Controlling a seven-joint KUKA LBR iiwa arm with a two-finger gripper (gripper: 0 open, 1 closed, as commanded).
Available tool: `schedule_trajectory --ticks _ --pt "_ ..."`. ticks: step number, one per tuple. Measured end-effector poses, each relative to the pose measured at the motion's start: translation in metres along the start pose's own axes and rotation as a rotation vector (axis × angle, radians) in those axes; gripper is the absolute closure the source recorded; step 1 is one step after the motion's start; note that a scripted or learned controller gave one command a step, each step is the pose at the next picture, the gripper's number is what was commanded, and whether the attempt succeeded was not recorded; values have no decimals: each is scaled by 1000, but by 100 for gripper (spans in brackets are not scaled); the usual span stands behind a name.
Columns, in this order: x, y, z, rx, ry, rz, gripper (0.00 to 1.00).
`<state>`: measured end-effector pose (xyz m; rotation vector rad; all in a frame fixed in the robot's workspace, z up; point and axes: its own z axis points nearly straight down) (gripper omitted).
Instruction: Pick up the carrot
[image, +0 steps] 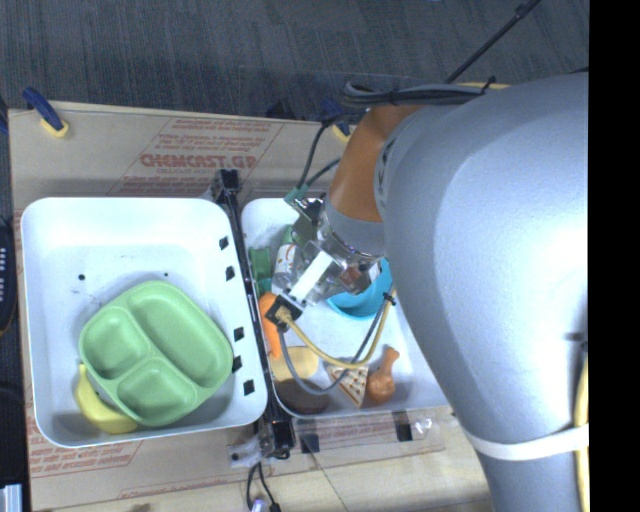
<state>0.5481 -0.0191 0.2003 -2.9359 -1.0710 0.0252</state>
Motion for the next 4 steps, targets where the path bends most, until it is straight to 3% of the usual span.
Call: schedule_trajectory --ticks 1,2,3,4 --pt "26 -63 -64 -12 9 61 100" --pt "-21 -37 -59 -7 1 319 100" --pt "-21 -37 -58 -6 2 319 0" --pt "-21 -90 14 -5 0 322 0"
